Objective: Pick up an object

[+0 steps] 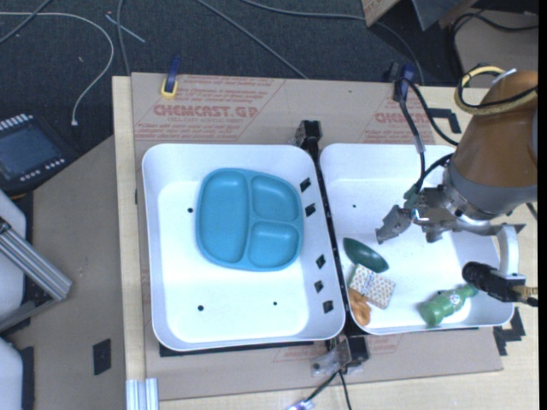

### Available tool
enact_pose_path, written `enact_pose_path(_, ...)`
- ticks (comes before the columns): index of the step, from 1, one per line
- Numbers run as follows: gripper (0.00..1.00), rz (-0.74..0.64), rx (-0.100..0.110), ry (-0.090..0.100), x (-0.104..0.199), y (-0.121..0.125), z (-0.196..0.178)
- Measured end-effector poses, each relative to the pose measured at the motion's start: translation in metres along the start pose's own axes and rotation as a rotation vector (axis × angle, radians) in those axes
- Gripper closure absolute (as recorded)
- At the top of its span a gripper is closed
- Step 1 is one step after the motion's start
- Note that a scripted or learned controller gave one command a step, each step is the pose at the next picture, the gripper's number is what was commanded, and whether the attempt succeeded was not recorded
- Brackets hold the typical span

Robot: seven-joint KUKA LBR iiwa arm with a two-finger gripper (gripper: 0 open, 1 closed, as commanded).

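Lowest in the view, at the right bin's (376, 165) near edge, lie three small things. Closest to the divider (320, 220) between the bins is a patterned packet (373, 287), with an orange piece (360, 308) touching its lower left corner. Right of the packet, apart from it, a green bottle (444, 306) lies on its side by the bin's near right corner. Just above the packet rests a dark green oval piece (366, 254), tilted, its lower end nearly touching the packet.

Above and right of that oval piece hangs the gripper (410, 225), on the arm (500, 156) that comes over the bin's right side. Its fingers stand apart and nothing is between them. One fingertip (389, 227) points down toward the oval piece but stays clear of it.

Across the divider, the left bin (171, 229) holds one thing: a blue plate (249, 219) with three sections, lying flat in the bin's upper middle, its right edge near the divider. Both bins sit on a cardboard sheet (248, 96).
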State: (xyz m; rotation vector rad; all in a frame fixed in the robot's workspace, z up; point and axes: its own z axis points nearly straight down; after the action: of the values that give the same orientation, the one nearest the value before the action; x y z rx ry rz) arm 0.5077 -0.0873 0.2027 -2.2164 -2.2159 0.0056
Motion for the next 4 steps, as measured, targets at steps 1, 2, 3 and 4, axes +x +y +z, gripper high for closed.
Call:
enact_pose_path(1,0.00,0.001,-0.001,0.000,-0.005,0.004,0.045)
enact_pose_path(2,0.00,0.001,-0.001,0.000,-0.014,0.003,0.094)
enact_pose_path(3,1.00,0.001,-0.007,-0.001,-0.013,0.005,0.080)
enact_pose_path(4,1.00,-0.002,-0.015,-0.004,-0.015,0.014,0.019)
